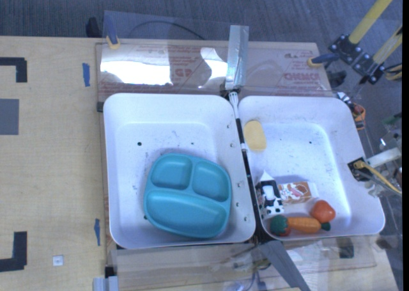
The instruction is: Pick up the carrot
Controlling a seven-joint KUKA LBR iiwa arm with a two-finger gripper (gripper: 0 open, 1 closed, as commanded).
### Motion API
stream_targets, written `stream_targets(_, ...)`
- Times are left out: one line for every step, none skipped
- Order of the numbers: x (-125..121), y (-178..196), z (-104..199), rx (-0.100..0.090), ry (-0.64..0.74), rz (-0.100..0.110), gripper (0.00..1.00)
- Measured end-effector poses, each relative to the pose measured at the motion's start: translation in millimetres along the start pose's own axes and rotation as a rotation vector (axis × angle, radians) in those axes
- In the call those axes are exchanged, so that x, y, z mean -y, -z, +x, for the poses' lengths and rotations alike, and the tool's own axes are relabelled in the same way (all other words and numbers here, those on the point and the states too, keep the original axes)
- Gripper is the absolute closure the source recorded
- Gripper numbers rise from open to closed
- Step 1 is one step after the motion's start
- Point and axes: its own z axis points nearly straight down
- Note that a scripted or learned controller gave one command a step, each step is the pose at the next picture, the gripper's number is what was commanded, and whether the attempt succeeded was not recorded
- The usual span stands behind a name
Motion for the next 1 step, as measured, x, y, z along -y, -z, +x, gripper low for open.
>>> stream_targets(1.1, -24.8, 6.1, 0.004, -0.007, 0.005, 1.0)
